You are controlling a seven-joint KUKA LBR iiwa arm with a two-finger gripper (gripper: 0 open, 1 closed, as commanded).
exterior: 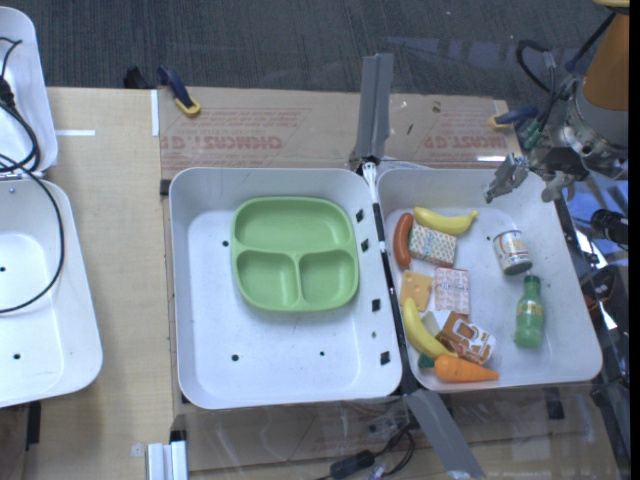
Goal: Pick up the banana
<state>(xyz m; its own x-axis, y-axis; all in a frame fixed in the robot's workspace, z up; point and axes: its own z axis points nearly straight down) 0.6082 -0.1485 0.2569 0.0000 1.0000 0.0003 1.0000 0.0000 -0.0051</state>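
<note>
So the gripper (528,173) is hanging over the top edge of the right bin (583,360), up near its back right corner, and it looks spread open with nothing between the fingers. There are actually two bananas in that bin. The closer one, the upper banana (445,219), lies toward the left of the gripper and a bit nearer the front, sitting just above a small patterned packet (433,244) and beside a red sausage (402,239). Its long axis runs roughly left to right across the bin, slightly curved. The lower banana (421,330) is well further away, along the bin's left wall, angled more front to back, with a carrot (464,370) and snack packs crowding it. I'd guess the upper one is the easier target: it's nearer and less boxed in. A can (513,251) and a green bottle (529,312) sit off to the side, not really in the way.
</note>
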